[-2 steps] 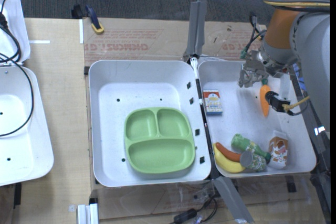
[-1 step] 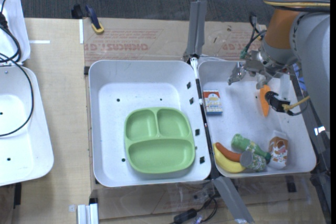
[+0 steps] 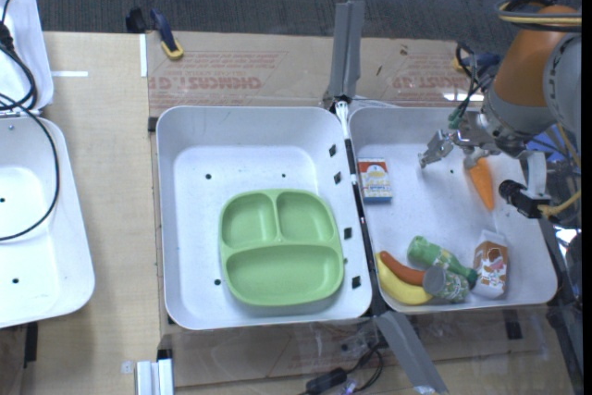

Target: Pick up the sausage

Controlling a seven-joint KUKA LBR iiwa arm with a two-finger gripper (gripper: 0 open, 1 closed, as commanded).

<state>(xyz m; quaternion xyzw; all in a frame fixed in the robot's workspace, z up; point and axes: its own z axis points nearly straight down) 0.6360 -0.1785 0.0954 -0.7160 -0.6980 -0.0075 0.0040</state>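
Note:
The sausage (image 3: pixel 401 267) is a short red-orange link in the right bin (image 3: pixel 421 208), near its front edge. It lies against the top of a yellow banana (image 3: pixel 403 288), with a green bottle (image 3: pixel 438 267) touching its right end. My gripper (image 3: pixel 438 150) hangs over the back of the right bin, well behind the sausage. Its metal fingers (image 3: pixel 428 156) point left, stand open and have nothing between them. The grey arm with its orange band (image 3: pixel 532 51) comes in from the right.
A small white, red and blue box (image 3: pixel 375 180) lies at the right bin's left side. An orange carrot (image 3: pixel 481 184) lies just right of the gripper. A pouch (image 3: pixel 490 268) stands at front right. The left bin (image 3: pixel 185 199) holds a green divided plate (image 3: pixel 280 247).

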